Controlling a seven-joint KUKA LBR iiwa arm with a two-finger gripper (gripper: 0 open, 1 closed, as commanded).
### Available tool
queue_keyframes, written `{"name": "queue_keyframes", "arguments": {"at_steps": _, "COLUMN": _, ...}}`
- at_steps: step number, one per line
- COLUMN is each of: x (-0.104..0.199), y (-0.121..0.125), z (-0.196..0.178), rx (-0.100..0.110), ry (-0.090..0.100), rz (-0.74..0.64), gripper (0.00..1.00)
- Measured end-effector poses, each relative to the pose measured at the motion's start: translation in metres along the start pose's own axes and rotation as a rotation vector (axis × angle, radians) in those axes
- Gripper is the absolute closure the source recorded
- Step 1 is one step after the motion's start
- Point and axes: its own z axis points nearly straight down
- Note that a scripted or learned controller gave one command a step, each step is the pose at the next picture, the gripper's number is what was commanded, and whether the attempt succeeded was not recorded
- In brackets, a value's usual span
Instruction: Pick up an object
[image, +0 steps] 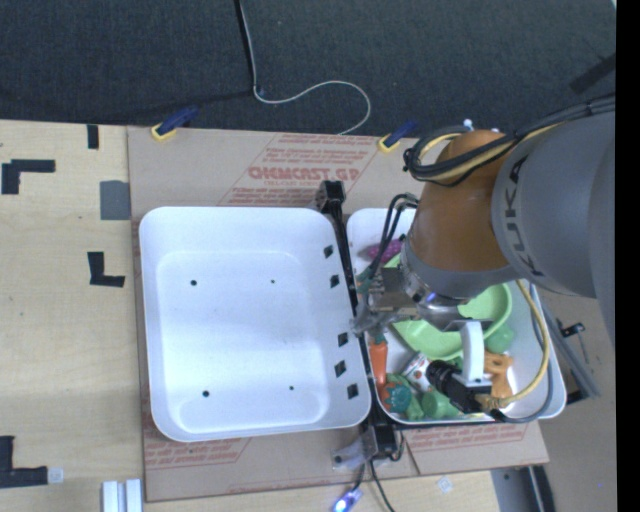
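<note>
Camera view, looking down at a slant on a desk (60, 300) with two shallow white bins side by side. Left bin (165, 235) bare white inside. Right bin (548, 395) crowded with small objects: a green bowl-like piece (480, 318), an orange carrot-shaped toy (379, 358), a teal object (400, 398), an orange and white item (497, 368). Grey arm with orange band (455, 215) reached in from the right, hung low over the right bin. End effector (385, 305) down near the bin's left wall, just above the clutter; spread or pressed together, cannot tell. Nothing seen lifted; pick judged not yet done, grasp and raise remaining.
</note>
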Motion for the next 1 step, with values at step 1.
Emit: {"name": "queue_keyframes", "arguments": {"at_steps": 1, "x": -0.0247, "y": -0.0075, "z": -0.1108, "rx": -0.023, "ry": 0.002, "rz": -0.003, "gripper": 1.00}}
